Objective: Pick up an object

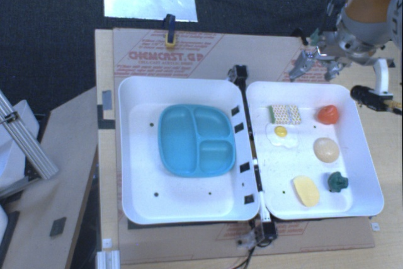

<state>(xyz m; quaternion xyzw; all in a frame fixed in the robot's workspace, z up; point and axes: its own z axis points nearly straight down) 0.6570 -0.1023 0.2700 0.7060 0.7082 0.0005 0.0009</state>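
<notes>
A blue divided plate (194, 139) lies in the left bin (135, 135).

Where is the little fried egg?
The fried egg lies in the right bin, near its far left corner, just below the patterned sponge and left of the beige round thing.

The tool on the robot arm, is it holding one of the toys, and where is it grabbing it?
Nothing is held. The tool hangs above the far edge of the right bin, and every toy lies on the bin floor.
</notes>
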